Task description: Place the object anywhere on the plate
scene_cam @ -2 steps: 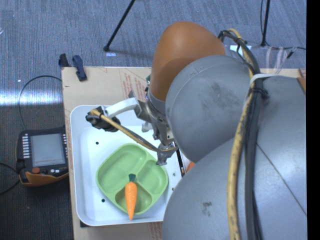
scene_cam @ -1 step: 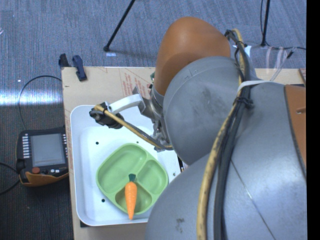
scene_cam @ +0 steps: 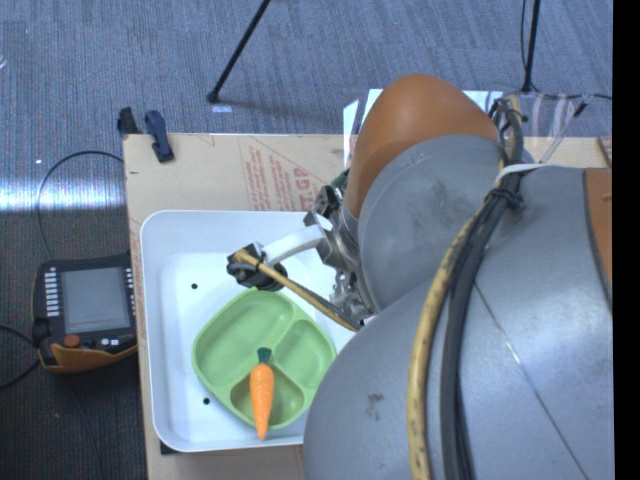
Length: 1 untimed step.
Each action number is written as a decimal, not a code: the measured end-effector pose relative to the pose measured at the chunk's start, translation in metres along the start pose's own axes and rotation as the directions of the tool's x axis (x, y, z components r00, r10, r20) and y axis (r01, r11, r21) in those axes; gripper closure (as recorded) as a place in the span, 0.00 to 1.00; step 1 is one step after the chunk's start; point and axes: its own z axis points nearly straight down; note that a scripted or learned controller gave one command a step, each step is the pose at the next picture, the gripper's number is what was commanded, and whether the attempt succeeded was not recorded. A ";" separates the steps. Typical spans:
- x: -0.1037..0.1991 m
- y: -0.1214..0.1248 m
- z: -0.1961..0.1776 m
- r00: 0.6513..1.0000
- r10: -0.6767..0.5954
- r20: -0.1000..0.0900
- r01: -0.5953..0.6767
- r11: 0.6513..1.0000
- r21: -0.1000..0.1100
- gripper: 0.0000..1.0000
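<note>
- Orange carrot lies on the green plate, in its 6 o'clock compartment, tip past the rim toward 6 o'clock.
- Plate sits in the white bin on the worktop.
- Grey arm's end effector hangs at the plate's 2 o'clock edge; wide or narrow, I cannot tell.

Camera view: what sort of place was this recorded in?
Probably a robotics lab: a teach pendant lies on the carpet beside the bench, tripod legs stand behind it, and a toy carrot lies on a green plate.
</note>
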 end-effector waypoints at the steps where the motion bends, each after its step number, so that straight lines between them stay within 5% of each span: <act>1: -0.040 0.111 0.024 1.000 0.030 0.002 -0.030 1.000 0.000 1.00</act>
